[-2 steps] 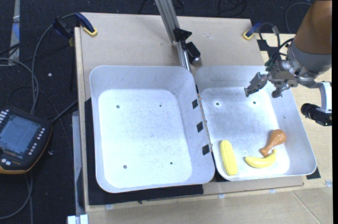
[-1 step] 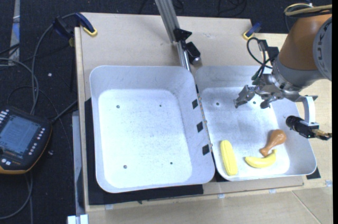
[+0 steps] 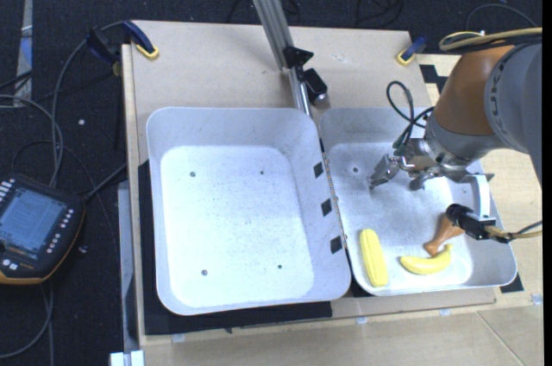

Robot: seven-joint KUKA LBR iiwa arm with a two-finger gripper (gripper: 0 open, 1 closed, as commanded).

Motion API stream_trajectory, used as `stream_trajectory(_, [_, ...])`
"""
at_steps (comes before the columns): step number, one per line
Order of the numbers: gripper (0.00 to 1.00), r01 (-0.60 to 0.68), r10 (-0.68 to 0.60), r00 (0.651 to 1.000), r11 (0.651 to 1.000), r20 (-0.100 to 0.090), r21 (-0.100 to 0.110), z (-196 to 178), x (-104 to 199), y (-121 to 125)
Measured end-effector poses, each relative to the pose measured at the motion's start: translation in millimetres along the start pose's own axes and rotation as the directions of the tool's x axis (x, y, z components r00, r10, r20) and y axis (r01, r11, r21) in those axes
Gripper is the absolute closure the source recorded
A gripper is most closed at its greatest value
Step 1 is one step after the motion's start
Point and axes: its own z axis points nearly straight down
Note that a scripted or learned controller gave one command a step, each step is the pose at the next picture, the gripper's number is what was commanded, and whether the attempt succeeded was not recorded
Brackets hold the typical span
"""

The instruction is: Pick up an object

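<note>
Both bins [image 3: 172, 131] appear as matt white plastic, lightly speckled. The bench top [image 3: 224, 66] looks like pale, smooth wood. The banana [image 3: 425, 264] and corn cob [image 3: 373, 257] show glossy yellow plastic.

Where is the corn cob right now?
The corn cob lies in the right bin, near its front edge, just left of the banana and below the claw.

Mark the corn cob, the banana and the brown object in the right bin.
corn cob [image 3: 373, 258]: camera view, middle of the cob.
banana [image 3: 425, 264]: camera view, middle of its curve.
brown object [image 3: 442, 234]: camera view, its mid-body.
</note>
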Motion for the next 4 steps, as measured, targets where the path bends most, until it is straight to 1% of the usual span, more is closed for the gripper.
stream_trajectory(1, [0.0,0.0,0.0,1.0,1.0,0.001,-0.005,5,0,0])
stream_trajectory(2, [1.0,-0.001,0.001,1.0,1.0,0.001,-0.006,-5,0,0])
stream_trajectory(3, [1.0,0.0,0.0,1.0,1.0,0.002,-0.01,-67,-4,4])
stream_trajectory(4, [1.0,-0.001,0.001,1.0,1.0,0.002,-0.01,-121,-13,0])
